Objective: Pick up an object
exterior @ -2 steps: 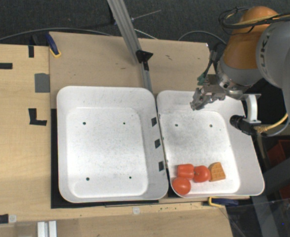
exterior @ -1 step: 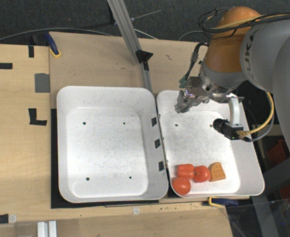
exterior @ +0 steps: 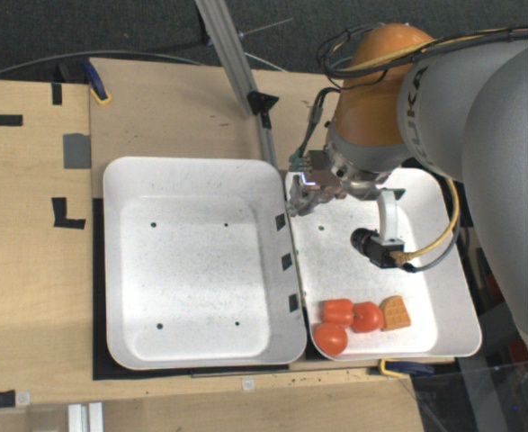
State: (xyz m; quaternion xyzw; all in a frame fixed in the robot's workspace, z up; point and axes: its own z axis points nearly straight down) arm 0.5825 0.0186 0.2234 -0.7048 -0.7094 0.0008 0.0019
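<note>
The arm hangs over the right bin (exterior: 443, 331) with its gripper (exterior: 313, 192) near the bin's far left corner — whether it grips anything cannot be told — well apart from the red pieces (exterior: 346, 320) and waffle-like block (exterior: 395, 312) (clustered at the near edge), so the approach seems unfinished, calling for a reach toward them.

The right bin's (exterior: 443, 336) far wall is hidden by the arm (exterior: 398, 106), which is cut off at the right edge.

One fixed overhead camera looks slantwise down on both bins (exterior: 111, 241).
</note>
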